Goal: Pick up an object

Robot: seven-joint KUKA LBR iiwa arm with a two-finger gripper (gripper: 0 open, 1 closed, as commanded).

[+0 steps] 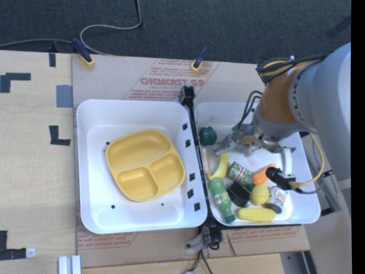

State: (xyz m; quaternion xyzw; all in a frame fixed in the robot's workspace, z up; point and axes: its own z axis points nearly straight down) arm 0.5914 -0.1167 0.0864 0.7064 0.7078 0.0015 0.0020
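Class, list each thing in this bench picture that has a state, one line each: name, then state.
Yellow divided plate: lying flat in the left bin, right way up.
Green bottle: lying on its side in the right bin.
Corn cob: lying flat near the right bin's front wall.
Banana: lying flat beside the divider.
Gripper: low over the right bin.

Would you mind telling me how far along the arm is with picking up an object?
Done: the arm has reached into the right bin, with its end effector low over the toys. In hand: nothing that I can see; the banana lies just below it, and the green ball, can and corn rest in the bin. Left: the grasp and the lift. The yellow tray sits in the left bin.
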